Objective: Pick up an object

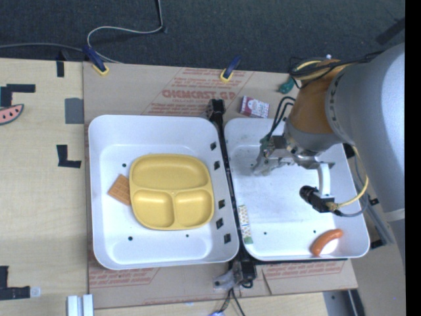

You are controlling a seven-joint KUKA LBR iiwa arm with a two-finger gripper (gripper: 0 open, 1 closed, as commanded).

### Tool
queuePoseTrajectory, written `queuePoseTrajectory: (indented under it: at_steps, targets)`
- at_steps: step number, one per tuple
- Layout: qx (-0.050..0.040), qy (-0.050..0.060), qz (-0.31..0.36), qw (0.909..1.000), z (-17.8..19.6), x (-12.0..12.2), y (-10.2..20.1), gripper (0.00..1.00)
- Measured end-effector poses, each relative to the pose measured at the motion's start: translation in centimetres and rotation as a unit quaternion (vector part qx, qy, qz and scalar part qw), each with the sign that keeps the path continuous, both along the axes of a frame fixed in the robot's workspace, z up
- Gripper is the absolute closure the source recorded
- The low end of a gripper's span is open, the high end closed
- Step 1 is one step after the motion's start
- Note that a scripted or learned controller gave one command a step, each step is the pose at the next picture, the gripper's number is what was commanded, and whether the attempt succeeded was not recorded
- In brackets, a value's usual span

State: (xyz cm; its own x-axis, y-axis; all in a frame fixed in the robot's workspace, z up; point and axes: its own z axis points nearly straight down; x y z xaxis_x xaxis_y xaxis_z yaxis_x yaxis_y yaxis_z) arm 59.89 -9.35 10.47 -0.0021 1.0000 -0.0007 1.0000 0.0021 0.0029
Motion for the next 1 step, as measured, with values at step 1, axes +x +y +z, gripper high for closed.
queuePoseTrajectory:
  at_steps: [1]
  targets:
    - [0.0006,0.001,0.000,1.0000,0.91,-0.03,0.06,1.00]
